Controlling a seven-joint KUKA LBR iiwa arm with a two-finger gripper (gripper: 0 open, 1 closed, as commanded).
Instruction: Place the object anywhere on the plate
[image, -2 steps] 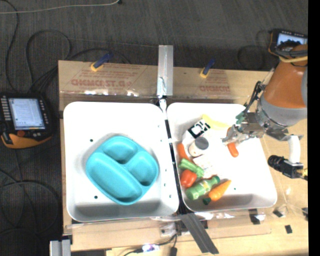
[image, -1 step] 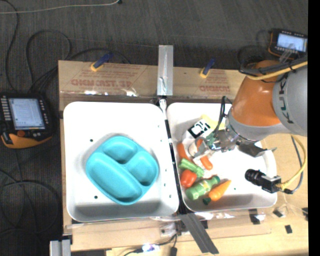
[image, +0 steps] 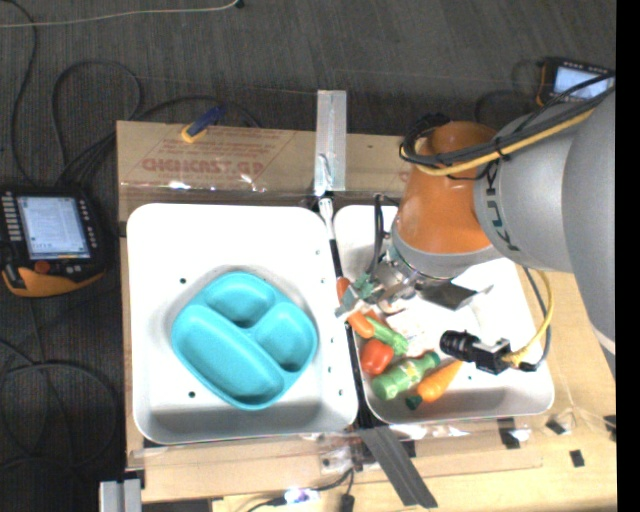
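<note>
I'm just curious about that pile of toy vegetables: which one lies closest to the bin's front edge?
The orange carrot, lying slanted at the pile's front right. The green piece and the red piece lie beside it but further back, nearer the gripper.

The left bin (image: 160, 240) lies open around the blue plate (image: 245, 338), from 9 to 12 o'clock especially. In the right bin (image: 520, 400), toy vegetables (image: 395, 365) crowd the 7 o'clock corner, and the arm (image: 470, 210) overhangs its 12 o'clock half.

Turquoise plate (image: 245, 338) in a white bin (image: 160, 240); orange and green toy vegetables (image: 400, 365) alongside.
</note>
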